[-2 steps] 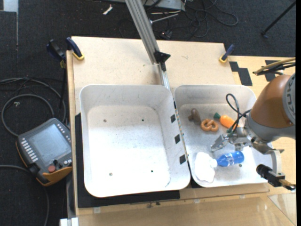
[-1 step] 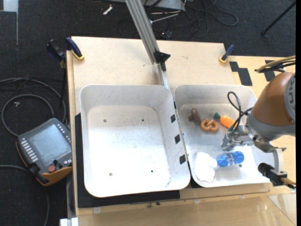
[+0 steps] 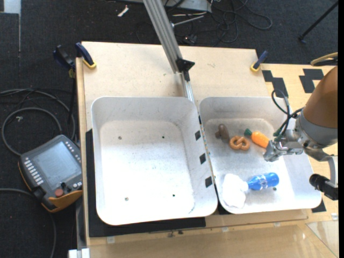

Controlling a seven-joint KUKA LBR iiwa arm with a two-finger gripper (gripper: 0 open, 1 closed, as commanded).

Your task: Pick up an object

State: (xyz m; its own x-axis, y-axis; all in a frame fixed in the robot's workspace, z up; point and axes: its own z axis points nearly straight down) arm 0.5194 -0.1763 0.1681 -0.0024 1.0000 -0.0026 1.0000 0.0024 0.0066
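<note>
In the right bin (image 3: 301, 200), the gripper (image 3: 271, 153), grip state unclear, hovers at four o'clock from the carrot (image 3: 259, 138); descending off-centre could nudge it away.

the grey arm (image 3: 321, 112) enters at the frame's right edge, its gripper (image 3: 272, 150) lowered at middle right, pointing left

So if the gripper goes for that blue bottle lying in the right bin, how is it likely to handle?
The blue bottle lies on its side and looks rounded, so a nudge would probably roll it. Its glossy surface suggests it may slip between the fingers. It seems small and plastic, likely light. The white cloth touching its cap end might damp a roll that way.
</note>
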